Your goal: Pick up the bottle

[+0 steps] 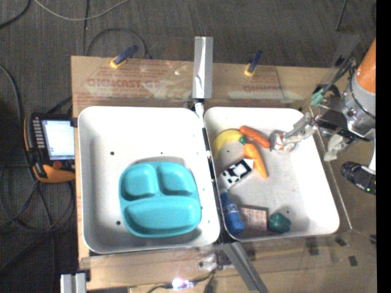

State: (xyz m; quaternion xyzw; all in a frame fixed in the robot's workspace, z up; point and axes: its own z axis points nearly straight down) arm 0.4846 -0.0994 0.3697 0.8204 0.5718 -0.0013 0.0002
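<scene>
The blue bottle (231,213) lies on its side in the right bin (305,188), against the bin's left wall near the front corner. My gripper (285,140) hangs over the upper middle of that bin, well up and to the right of the bottle. It is open, with nothing between its fingers. Its tips sit just beside the right end of an orange carrot (255,137).
The right bin also holds a yellow fruit (226,141), a second carrot (256,160), a black-and-white cube (236,172), a brown card (255,217) next to the bottle and a green object (279,222). A teal divided plate (160,199) lies in the left bin (98,163).
</scene>
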